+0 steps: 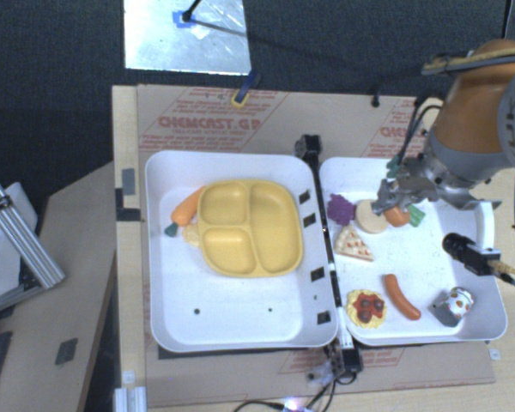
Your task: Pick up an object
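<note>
My gripper (391,199) hangs over the upper part of the right bin (429,329), just above a pale round disc (371,222) and an orange and green toy (403,216). Near them lie a purple grape bunch (341,208) and a pizza slice (354,245). Lower in that bin rest a sausage (402,296), a small round pizza (366,308) and a grey and white toy (451,305). Nothing shows between the fingers.
The left bin (167,312) holds a yellow divided plate (245,227) with a carrot (184,207) beside its left edge. A black divider (324,239) runs between the bins. The arm's grey and orange body (476,127) looms over the right bin's upper right.
</note>
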Robot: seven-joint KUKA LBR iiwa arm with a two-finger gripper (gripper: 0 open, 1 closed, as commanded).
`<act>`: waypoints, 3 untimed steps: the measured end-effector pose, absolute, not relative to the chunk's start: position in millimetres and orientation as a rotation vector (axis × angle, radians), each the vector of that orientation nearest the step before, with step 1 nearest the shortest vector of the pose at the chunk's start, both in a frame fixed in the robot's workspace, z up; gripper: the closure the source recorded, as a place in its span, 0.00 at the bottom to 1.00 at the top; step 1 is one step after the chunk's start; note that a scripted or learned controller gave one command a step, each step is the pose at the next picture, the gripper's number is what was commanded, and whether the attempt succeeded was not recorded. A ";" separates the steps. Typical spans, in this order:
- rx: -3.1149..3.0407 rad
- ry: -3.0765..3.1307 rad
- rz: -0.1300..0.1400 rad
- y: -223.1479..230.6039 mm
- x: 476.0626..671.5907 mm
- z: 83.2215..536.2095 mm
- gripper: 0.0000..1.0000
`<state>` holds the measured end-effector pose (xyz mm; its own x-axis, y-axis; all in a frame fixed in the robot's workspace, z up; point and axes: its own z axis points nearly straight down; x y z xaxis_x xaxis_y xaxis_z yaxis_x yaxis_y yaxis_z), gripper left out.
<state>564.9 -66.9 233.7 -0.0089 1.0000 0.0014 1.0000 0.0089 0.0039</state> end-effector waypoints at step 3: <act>2.220 2.222 0.000 -72.1 552.9 219.7 1.00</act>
